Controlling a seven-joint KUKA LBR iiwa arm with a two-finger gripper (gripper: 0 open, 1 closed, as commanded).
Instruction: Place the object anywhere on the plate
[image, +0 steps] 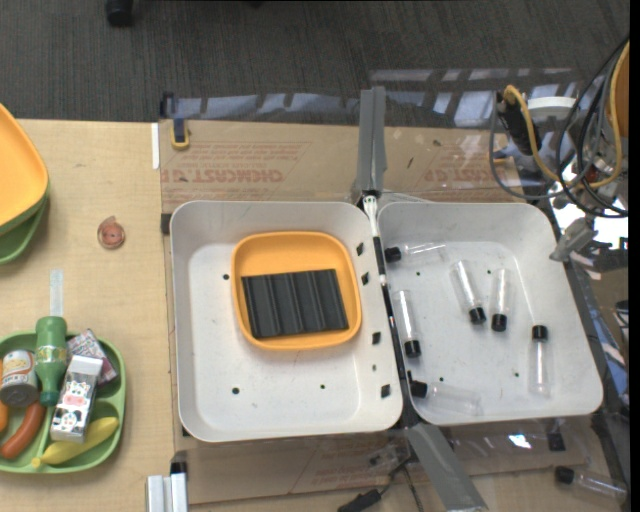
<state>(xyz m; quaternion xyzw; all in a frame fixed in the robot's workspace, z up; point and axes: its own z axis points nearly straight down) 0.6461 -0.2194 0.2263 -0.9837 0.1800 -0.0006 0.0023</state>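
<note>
An orange, rounded-square plate (295, 250) sits in the left white bin (290, 395), toward its back. A dark grey ribbed rectangular block (295, 303) lies flat on the plate and covers most of its middle. The right white bin (480, 375) holds several clear tubes with black caps, such as one tube (466, 290) near the centre and another tube (540, 360) at the right. Grey arm parts with yellow and black cables (585, 140) stand at the upper right, outside the bins and well away from the plate.
On the wooden bench to the left are a green plate of toy food (95, 440), an orange bowl (18, 180) stacked on a green one, and a small pink item (111, 233). Cardboard (260, 165) lies behind the bins. A metal divider (372, 140) runs between them.
</note>
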